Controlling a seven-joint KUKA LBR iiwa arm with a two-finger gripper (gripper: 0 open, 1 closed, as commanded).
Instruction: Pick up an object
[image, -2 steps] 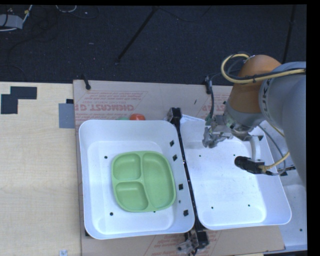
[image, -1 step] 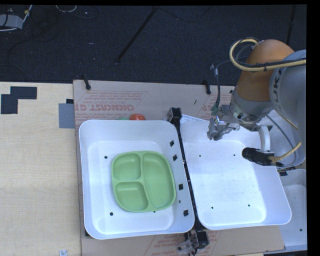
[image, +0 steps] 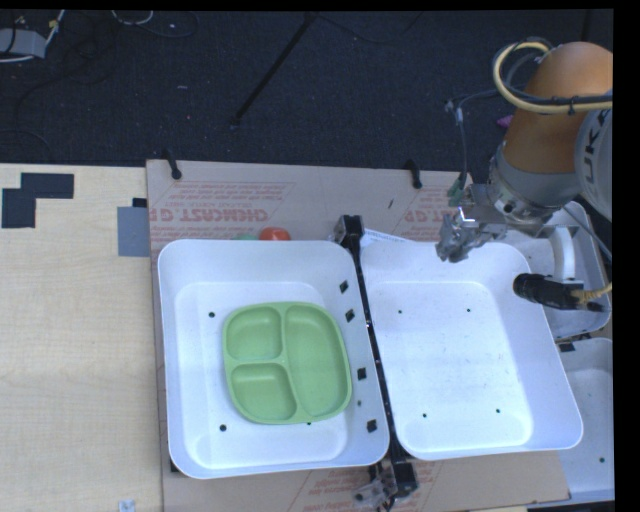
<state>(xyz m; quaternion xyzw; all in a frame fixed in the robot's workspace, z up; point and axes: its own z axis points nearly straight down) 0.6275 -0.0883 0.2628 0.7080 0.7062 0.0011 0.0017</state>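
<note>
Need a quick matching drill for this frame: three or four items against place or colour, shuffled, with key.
Items:
1. green divided plastic plate
2. two-finger gripper
3. small red-orange object
4. orange band on arm

Descriptions:
A. above the right bin's far edge
B. inside the left bin
C. on the cardboard behind the left bin
D. top right, above the wrist

Pairs: 1-B, 2-A, 3-C, 4-D

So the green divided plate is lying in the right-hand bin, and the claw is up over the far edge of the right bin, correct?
Not quite. The camera view shows the green divided plate lying in the left bin, not the right one. The rest holds: the claw is over the far edge of the right bin.
</note>
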